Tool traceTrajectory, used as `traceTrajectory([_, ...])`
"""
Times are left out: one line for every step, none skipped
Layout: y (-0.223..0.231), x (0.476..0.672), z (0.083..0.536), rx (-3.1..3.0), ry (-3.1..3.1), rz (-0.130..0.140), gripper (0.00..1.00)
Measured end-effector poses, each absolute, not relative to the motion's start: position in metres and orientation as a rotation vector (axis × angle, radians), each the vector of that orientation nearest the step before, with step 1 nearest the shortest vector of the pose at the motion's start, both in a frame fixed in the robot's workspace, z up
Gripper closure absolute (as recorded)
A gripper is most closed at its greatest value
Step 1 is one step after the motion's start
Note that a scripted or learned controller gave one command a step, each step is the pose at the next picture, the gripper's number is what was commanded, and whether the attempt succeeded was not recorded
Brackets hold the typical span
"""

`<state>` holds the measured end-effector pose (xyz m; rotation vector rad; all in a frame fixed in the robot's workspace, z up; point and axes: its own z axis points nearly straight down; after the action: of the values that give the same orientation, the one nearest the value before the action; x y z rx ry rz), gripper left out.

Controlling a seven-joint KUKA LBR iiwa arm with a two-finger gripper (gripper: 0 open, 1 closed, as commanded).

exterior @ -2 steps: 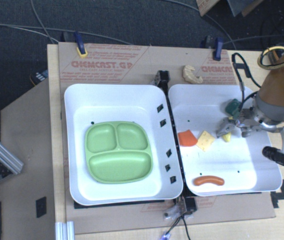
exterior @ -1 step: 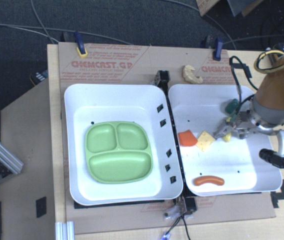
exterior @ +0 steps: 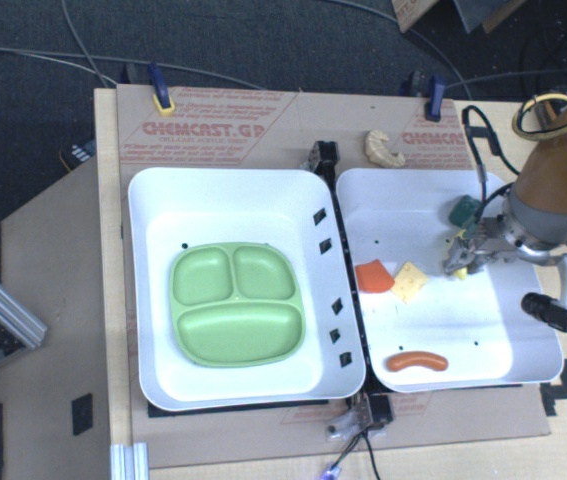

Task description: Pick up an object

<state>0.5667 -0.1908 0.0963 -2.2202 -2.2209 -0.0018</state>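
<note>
Three small toys lie loose in the right bin [exterior: 523,363], and any of them could be my pick. I see an orange block [exterior: 373,276], a yellow block [exterior: 409,281] touching its right side, and a little sausage [exterior: 417,362] near the front wall. All three rest flat on the white floor of the bin. Nothing is lifted yet, so I think the pick is still to be done.

My jaws [exterior: 460,259] hang low over the same bin, just right of the yellow block but not touching it. I cannot tell if they are spread apart or squeezed together, because the metal bits blur into one clump. I see no toy between them. A small green thing [exterior: 464,209] sits just behind them, and I cannot tell if it is a toy or part of the arm.

My guess is that I am at the reaching step. What is left is to get over a toy, close on it, and raise it clear of the floor.

Next door, the left bin [exterior: 153,268] holds a green divided plate [exterior: 236,303]. Behind the bins, a beige lump [exterior: 383,149] lies on the tabletop [exterior: 213,123].
</note>
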Motion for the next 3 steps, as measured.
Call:
traceTrajectory([-0.197,0.564,0.159,-2.226,-2.225,-0.004,1.00])
traceTrajectory([-0.198,0.570,0.204,-2.225,-2.227,-0.005,1.00])
traceTrajectory([-0.199,0.572,0.259,-2.225,-2.228,-0.006,1.00])
